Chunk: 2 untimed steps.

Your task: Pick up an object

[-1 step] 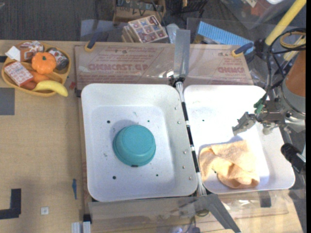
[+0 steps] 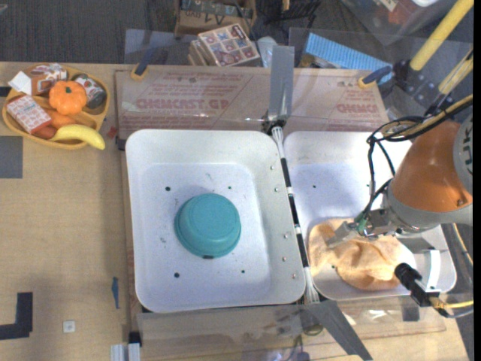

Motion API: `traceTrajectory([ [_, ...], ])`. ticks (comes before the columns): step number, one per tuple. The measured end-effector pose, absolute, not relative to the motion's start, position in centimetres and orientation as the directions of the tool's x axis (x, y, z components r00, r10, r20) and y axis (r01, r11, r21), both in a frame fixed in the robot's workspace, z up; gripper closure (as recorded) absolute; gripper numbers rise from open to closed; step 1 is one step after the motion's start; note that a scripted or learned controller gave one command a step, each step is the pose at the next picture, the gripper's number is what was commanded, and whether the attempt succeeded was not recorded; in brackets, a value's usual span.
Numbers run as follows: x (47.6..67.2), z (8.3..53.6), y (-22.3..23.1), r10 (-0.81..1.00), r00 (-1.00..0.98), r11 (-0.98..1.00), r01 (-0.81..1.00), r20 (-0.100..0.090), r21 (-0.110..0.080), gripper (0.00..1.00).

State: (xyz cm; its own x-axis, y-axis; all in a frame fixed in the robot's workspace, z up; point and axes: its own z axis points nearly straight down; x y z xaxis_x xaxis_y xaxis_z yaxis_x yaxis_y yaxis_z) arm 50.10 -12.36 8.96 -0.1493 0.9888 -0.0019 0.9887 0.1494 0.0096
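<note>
Claw [image 2: 359, 230]: low in right shallow white bin [image 2: 331, 164], at upper edge of crumpled orange-tan cloth [image 2: 364, 262]; finger opening cannot be told; contact with cloth unclear.
Cloth position: front of right bin, near divider.
Cloth axis: roughly left-right, no distinct pointing end.
Left shallow white bin [image 2: 150, 164]: teal round upturned bowl [image 2: 208, 225], centred.

The arm [image 2: 432, 179] is a fat rounded thing, with a broad orange band above a smooth grey wrist. Black cables [image 2: 376, 164] loop down its side, looking thin and glossy. Lower down, the gripper [image 2: 359, 228] is a cluster of small dark and metal-grey parts, with a tiny green speck among them.
</note>
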Motion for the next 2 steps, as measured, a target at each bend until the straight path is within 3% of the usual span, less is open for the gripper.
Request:
traceTrajectory([
  [1, 50.27, 9.98, -12.69, 0.990, -0.144, 0.144, 0.989, -0.006, 0.017, 1.00],
  [2, 50.26, 9.98, -12.69, 0.990, -0.144, 0.144, 0.989, -0.006, 0.016, 0.00],
])
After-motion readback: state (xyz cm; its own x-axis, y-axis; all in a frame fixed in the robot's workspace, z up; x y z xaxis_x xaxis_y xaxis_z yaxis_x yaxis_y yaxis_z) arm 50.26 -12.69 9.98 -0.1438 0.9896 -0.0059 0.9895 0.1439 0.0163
